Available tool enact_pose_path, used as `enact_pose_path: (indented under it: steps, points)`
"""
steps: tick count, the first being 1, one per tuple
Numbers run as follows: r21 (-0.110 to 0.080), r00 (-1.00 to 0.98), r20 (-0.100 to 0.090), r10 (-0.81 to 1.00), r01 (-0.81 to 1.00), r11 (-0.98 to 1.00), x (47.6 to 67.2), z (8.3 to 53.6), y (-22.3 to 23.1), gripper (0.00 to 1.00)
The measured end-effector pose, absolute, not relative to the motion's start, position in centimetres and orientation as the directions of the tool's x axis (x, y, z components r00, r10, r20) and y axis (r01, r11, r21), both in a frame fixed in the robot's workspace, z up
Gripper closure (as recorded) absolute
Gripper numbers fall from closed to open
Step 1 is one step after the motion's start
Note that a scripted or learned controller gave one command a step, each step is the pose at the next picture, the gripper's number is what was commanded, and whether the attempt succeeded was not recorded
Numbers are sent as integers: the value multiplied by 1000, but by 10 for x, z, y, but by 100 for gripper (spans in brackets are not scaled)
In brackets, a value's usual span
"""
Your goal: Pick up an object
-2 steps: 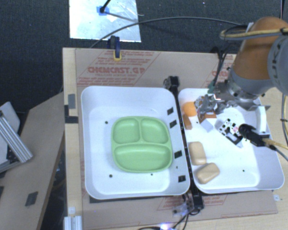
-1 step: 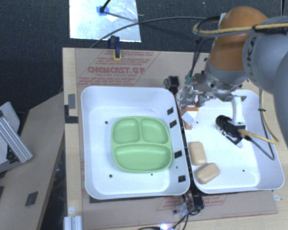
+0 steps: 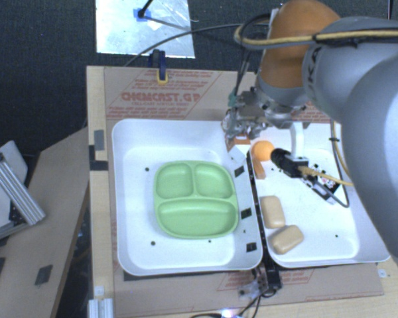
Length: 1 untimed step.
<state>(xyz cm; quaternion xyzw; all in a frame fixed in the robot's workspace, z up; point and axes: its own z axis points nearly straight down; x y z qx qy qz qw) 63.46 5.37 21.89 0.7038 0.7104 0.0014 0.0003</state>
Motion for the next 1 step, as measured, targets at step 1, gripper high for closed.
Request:
enact_pose_path:
  steps: [1]
  points:
    - [3,-8,2,1000,1000,8,653,221,94,100]
